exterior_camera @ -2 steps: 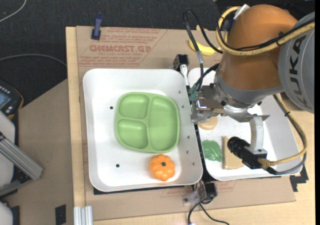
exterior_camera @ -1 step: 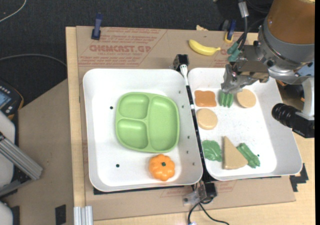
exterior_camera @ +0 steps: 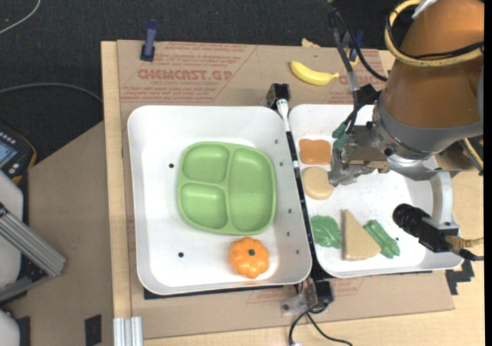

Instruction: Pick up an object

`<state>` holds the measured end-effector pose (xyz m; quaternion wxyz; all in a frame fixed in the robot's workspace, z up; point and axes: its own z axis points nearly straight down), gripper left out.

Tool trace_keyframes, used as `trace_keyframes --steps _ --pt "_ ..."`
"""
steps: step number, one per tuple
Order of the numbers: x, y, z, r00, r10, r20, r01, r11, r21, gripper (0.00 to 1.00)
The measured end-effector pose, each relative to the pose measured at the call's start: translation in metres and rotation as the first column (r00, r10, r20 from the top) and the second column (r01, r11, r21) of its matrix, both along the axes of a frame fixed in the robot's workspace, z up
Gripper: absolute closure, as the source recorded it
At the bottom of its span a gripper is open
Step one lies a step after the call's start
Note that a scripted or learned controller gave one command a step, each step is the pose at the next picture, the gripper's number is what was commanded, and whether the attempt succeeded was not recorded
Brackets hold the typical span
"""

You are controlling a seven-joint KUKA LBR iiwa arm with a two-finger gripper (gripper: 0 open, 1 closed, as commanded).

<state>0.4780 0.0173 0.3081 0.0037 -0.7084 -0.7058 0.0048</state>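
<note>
Above the tan disc (exterior_camera: pixel 317 182), your gripper (exterior_camera: pixel 344 170) hangs, grip state unclear; you're approaching, so next descend squarely onto it.

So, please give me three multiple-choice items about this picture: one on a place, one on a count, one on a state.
1. Where does the orange pumpkin lie?
A. left bin
B. right bin
C. on the cardboard

2. How many compartments does the green plate have?
A. two
B. three
C. five

3. The banana lies
A. between the gripper's fingers
B. on the plate
C. outside both bins

Answers: 1 A, it sits below the plate in the left bin. 2 B, ridges divide three sections. 3 C, it rests on the cardboard beyond the right bin.
</note>
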Motion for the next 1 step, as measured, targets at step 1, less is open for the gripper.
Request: trace_keyframes --steps 1 --pt "0.0002 0.0473 -0.0397 1.0 0.008 0.004 -0.008 1.0 0.003 1.0"
